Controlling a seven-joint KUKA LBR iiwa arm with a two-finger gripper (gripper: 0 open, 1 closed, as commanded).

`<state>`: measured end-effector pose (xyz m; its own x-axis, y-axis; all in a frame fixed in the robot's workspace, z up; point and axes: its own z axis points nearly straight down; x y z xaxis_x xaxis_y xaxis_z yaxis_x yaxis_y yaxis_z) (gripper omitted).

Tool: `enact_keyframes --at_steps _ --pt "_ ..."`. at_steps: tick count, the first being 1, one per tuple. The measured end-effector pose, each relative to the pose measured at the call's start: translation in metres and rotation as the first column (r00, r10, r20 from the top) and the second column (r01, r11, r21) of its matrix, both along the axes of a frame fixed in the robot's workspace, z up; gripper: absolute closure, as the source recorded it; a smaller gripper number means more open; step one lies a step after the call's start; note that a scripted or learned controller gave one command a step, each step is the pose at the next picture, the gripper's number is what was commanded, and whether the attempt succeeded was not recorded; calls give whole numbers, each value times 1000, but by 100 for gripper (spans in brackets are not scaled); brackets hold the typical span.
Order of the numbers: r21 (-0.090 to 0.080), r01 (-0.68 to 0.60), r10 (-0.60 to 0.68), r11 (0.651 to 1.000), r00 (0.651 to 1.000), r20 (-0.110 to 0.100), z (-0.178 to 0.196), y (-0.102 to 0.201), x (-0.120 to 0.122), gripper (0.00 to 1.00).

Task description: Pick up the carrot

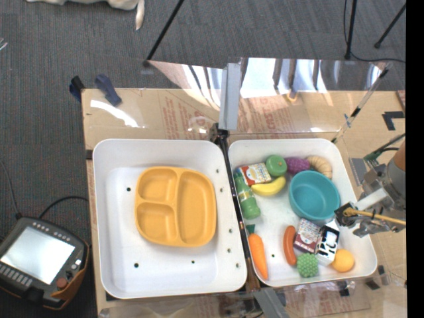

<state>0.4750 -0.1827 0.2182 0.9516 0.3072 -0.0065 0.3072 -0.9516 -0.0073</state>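
1. Leftmost, the left bin (112, 177) holds a yellow divided plate (176, 206) near its centre, with bare white floor all round the plate
2. Just across the shared wall, the carrot (258, 256) lies at 7 o'clock in the right bin (285, 140), its tip toward 6, close along the left wall
3. A green bottle (248, 201) lies at the carrot's 12, and a red sausage (289, 245) lies at its 3, with a strip of open floor between sausage and carrot
4. A teal bowl (313, 196) sits right of the bin's centre
5. At 4 o'clock, the gripper (366, 225) hangs at the right rim, well apart from the carrot; I cannot tell whether it is clenched or released
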Motion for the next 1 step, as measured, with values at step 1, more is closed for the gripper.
enact_keyframes --at_steps 1 --pt "-2 -217 217 976 976 3 61 -28 45 100"
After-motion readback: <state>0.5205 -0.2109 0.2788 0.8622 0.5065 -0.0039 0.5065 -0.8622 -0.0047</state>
